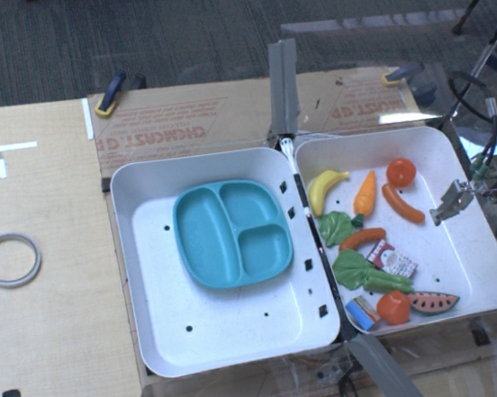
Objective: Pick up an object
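Two white bins sit side by side on the bench. The left bin (157,332) carries only a teal divided plate (233,233), lying flat at its centre, presumably as a drop-off point. The right bin (474,254) holds the pickable stock, a loose scatter of toy food crowded toward its left half: a yellow banana (322,188), a carrot (366,194), a red tomato (400,172), a sausage (403,204), green leafy pieces (358,271) and a watermelon slice (434,303) near the front wall. The gripper (449,203) hangs over the right bin's right side, just beside the sausage but apart from it. Jaws appear parted; nothing lies between them.
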